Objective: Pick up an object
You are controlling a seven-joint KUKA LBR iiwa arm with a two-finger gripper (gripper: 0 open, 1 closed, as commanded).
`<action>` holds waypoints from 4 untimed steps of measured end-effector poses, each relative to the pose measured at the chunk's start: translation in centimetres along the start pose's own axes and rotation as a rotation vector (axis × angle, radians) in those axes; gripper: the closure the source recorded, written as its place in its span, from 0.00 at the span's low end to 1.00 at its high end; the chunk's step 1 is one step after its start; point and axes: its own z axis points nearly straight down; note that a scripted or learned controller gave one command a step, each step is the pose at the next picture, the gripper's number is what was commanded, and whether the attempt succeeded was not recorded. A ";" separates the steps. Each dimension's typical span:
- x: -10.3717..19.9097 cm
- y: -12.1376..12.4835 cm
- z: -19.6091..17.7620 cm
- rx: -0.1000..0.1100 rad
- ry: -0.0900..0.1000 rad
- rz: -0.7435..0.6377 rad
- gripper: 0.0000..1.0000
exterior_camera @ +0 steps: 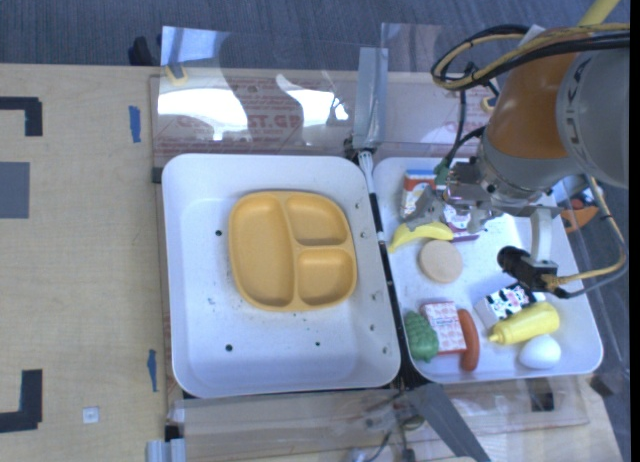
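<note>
Fingers (445, 193) apart above banana (418, 236), near cookie (440, 262)

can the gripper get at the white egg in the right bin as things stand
Probably yes. The white egg lies uncovered at the near corner of the right bin, with the yellow mustard bottle close beside it, so the gripper has little side room.

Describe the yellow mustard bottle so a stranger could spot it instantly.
Look in the right-hand white bin, the one crowded with toy food, toward its near right corner. The mustard bottle lies on its side there, between a black-and-white carton and a white egg. It is bright yellow with a pointed nozzle.
</note>
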 end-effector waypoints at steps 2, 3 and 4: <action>-4.5 -2.8 10.1 0.002 -0.005 0.257 0.00; -4.4 5.2 7.2 0.005 -0.003 0.273 0.00; -4.1 -0.7 9.5 0.008 -0.003 0.132 0.00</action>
